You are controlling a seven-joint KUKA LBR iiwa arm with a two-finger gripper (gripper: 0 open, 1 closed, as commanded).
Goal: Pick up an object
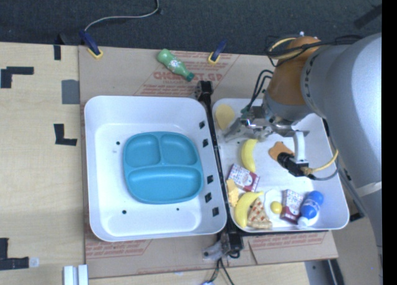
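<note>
My gripper [250, 127] hangs low over the back of the right bin [332, 215], its fingers [232, 131] spread open with nothing between them. Just in front of it lies a small yellow banana [248, 154]. A pale yellow piece [224, 115] sits to the gripper's left, against the bin's wall. To the right of the banana is an orange item [279, 150]. A red and white packet [244, 178] lies below the banana.
The right bin's front holds a second yellow fruit [244, 204], a pizza slice [260, 217], a fried egg [273, 204], a red packet [290, 207] and a blue bottle [311, 207]. A blue divided plate [163, 167] lies in the left bin [99, 153]. A green bottle [175, 65] rests behind the bins.
</note>
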